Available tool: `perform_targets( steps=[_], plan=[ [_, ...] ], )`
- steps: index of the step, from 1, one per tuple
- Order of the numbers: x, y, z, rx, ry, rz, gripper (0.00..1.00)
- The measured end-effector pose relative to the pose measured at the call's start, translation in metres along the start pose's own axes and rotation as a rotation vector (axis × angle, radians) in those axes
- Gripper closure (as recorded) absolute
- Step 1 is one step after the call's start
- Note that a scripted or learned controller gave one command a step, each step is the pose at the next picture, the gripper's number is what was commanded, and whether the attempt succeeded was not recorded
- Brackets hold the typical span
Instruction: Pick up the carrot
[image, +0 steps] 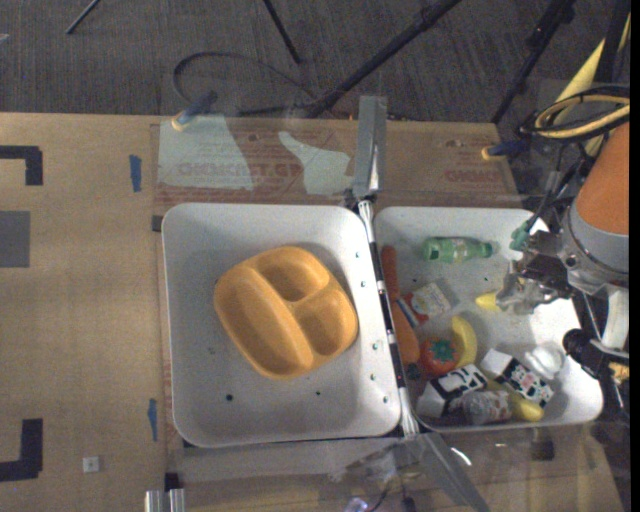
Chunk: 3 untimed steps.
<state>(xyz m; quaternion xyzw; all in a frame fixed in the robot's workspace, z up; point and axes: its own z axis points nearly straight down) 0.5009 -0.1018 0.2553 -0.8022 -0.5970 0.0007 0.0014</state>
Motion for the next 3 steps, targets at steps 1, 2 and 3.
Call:
perform_targets(
  steps=[1,2,3],
  plan=[
    [0.010,-0.004,-0.007,-0.002,-0.001,-0.640,1.00],
    [-0.033,-0.006,-0.043,-0.009,-0.005,-1.063,1.00],
    [-0.058,-0.004,-0.015,-0.005,-0.004,-1.701,1.00]
  ],
)
